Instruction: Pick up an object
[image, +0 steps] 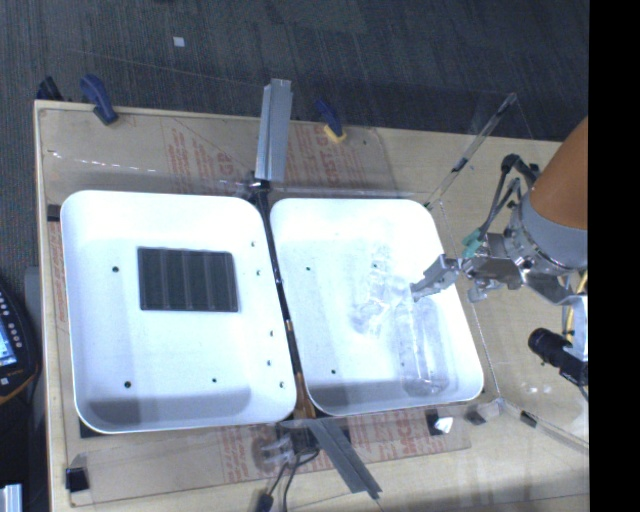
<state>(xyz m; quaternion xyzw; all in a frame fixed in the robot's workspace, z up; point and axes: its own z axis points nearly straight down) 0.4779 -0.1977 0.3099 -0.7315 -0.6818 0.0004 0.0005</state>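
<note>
over the right bin's (300, 300) right rim hung the gripper (432, 278), its grasp impossible to tell. clear plastic objects (385, 300) lay just beside it, barely distinguishable against white. the left bin (90, 300) held a dark grid (188, 280), with bare floor around it.

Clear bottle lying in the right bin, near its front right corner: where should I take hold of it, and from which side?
Grip the clear bottle across its mid-body, coming straight down. It seems to lie lengthwise front to back, so set the jaws across its narrow width. The right bin wall stands close on its right.
</note>
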